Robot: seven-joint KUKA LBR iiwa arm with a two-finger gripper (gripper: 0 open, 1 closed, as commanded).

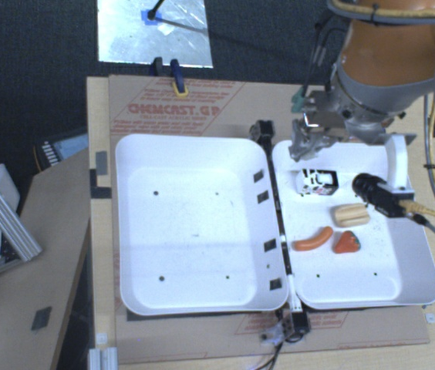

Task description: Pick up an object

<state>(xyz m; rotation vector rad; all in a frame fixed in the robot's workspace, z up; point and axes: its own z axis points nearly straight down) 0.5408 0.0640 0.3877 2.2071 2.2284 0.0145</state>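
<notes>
The right bin (402,284) holds several small objects. A black-and-white item (319,180) lies near its back left corner. A tan block (351,215) rests mid-bin, with an orange sausage shape (312,240) and a red strawberry-like piece (346,243) in front of it. My gripper (308,149) hangs over the back left of this bin, just above and behind the black-and-white item, and nothing shows between its tips.
The left bin (194,291) sits beside the right one, split from it by a black hinge strip (275,214). A black fitting with a yellow cable (379,193) juts over the right bin's right side. A metal plate (154,21) lies behind the bench.
</notes>
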